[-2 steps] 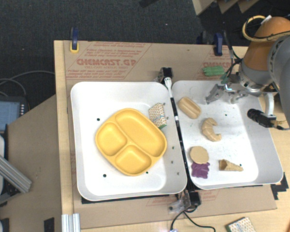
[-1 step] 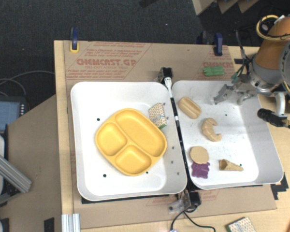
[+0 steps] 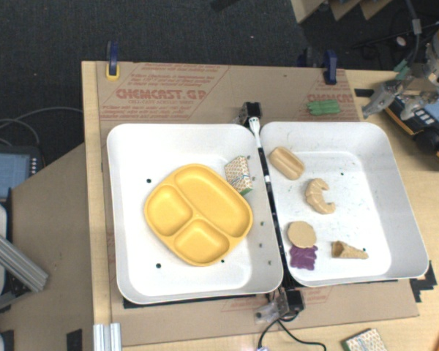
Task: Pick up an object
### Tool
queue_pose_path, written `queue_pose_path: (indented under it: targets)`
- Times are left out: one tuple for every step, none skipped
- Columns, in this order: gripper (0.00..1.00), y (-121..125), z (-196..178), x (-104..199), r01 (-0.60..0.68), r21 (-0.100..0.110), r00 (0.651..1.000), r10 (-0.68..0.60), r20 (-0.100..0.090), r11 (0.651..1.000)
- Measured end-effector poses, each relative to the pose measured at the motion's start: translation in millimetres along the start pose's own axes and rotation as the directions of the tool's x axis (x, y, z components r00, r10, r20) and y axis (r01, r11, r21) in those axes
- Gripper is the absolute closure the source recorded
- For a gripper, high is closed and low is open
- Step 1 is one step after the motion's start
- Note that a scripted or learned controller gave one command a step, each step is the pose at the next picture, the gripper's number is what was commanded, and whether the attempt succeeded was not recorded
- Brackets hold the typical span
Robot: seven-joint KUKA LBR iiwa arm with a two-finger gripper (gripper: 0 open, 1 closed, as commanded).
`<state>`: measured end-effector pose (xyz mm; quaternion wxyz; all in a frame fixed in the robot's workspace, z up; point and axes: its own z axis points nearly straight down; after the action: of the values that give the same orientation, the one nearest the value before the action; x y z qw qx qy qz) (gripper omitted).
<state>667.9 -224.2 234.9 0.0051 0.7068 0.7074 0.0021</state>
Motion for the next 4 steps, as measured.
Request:
queue_pose_path:
  targets:
    - [0.0,-132.7,20.9,13.8,-0.006,0.021,1.0,0.006,-0.009,1.0]
    - [0.0,-43.9,151.2,48.8,0.005,0.0,1.0,-0.005,-0.002,1.0]
    - [0.0,-87.7,149.1,97.0,0.0,0.016,1.0,0.0,-0.007,1.0]
    - [0.0,-20.7,149.1,106.4,0.002,0.004,1.0,-0.002,-0.002,1.0]
